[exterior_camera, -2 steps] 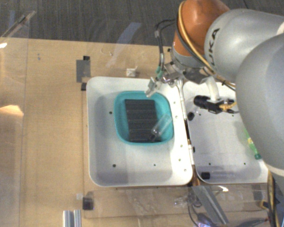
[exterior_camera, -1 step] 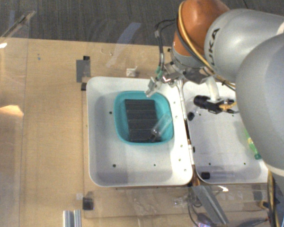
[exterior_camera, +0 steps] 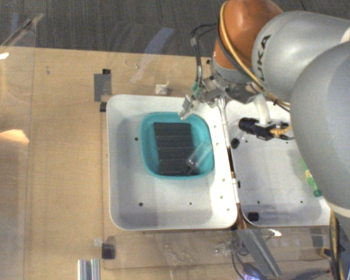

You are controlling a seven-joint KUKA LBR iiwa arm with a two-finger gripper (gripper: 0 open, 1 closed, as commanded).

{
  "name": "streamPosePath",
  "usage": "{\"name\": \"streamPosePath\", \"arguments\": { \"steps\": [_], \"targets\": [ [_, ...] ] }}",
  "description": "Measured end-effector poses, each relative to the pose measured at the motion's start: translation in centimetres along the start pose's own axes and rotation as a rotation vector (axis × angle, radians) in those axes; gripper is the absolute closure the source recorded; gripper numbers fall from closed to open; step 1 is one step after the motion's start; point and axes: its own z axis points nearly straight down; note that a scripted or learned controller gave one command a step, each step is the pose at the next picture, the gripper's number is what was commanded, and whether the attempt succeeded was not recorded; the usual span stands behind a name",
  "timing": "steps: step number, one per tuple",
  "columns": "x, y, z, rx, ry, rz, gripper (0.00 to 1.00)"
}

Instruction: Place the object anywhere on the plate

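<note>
A teal square plate [exterior_camera: 149, 150] sits in the left white bin [exterior_camera: 125, 206]. A black ridged rectangular object [exterior_camera: 172, 147] lies flat on the plate. A clear, glassy object [exterior_camera: 199, 154] rests on the plate's near right part, overlapping the black object's corner. My gripper [exterior_camera: 188, 108] hangs over the plate's far right rim, just beyond the black object and apart from it. I see nothing held at its tip.
The right white bin [exterior_camera: 268, 179] lies next to the left one, partly covered by the arm. A green object [exterior_camera: 310, 178] peeks out by the arm at its right side. A small dark thing [exterior_camera: 252, 216] sits at its near left corner.
</note>
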Motion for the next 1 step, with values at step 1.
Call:
{"name": "streamPosePath", "arguments": {
  "steps": [1],
  "targets": [
    [5.37,2.39,-1.61,0.001,0.001,-0.001,0.0]
  ]
}}
